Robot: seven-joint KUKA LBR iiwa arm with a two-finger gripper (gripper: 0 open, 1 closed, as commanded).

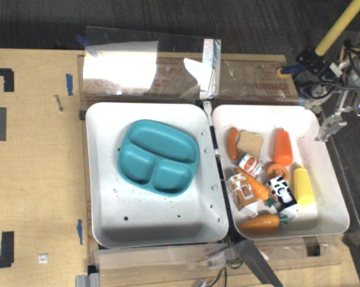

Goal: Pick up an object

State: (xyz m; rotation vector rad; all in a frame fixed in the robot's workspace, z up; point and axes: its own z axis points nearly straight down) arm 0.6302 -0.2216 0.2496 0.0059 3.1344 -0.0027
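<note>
The right white bin holds several toy foods in a loose pile. An orange sausage lies next to a tan bread slice at the back left. A red-orange carrot-like piece stands behind a yellow bottle. A small can with an orange and white label sits mid-bin above an orange and white packet. A black and white carton lies beside the bottle. An orange carrot rests near the front wall.
The left white bin bears a teal divided plate toward its back. A clear plastic sheet lies behind the bins. A yellow pole, cables and a metal bracket crowd the right bin's far right corner.
</note>
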